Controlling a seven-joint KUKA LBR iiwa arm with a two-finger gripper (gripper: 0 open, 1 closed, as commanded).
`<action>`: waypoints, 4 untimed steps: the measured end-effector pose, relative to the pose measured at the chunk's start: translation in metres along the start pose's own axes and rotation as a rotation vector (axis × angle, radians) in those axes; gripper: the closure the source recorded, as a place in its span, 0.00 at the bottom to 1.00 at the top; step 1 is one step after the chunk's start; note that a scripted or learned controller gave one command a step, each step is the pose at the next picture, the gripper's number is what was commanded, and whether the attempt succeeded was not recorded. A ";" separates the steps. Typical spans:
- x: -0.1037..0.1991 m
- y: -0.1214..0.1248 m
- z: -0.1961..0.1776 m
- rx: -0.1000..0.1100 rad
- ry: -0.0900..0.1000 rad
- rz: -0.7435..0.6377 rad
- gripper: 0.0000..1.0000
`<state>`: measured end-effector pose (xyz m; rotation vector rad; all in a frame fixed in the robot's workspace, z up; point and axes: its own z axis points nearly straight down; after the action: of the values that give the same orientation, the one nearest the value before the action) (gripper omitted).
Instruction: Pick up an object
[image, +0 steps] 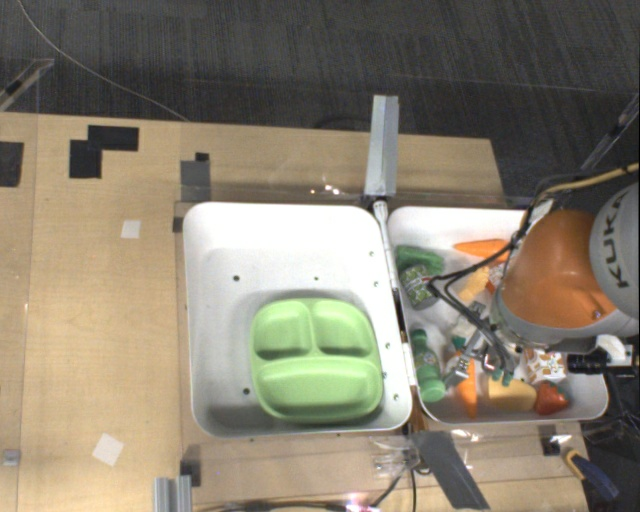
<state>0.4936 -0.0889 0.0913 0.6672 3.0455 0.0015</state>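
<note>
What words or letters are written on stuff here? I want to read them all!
"KU": big dark letters on the grey robot arm; the view's right edge cuts off the rest.
The small white packet in the right bin has colored print, too blurred to read.
The green tray has no writing.

Arm (560, 270): grey, orange band above wrist, entering from right, angled down and leftward. Gripper (478, 352): low at near right of scene, tangled with black cabling; finger state not discernible at this angle.
</note>
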 end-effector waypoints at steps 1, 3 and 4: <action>0.001 0.001 0.000 0.005 -0.001 0.057 0.00; -0.004 0.002 -0.013 -0.003 -0.015 0.138 1.00; -0.032 0.073 -0.096 0.000 0.014 -0.050 1.00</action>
<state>0.5507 -0.0353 0.1881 0.5929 3.0742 0.0056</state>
